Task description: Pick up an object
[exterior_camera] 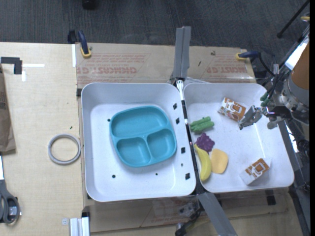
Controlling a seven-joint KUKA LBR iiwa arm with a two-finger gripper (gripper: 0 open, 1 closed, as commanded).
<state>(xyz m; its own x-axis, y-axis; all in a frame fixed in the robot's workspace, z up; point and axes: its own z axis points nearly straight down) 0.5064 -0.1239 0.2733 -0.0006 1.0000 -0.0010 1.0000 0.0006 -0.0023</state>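
the gripper [258, 117] hangs open and empty over the right bin [275, 181], just beside the orange carton [232, 109]; approach step, and next it must lower onto the carton.

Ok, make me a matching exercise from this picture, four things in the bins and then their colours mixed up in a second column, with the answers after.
Things:
1. divided tray
2. banana
3. grapes
4. beans

Colours:
A. purple
B. green
C. blue
D. yellow

Pairs: 1-C, 2-D, 3-A, 4-B. The tray lies in the left bin; the other three lie in the right bin.
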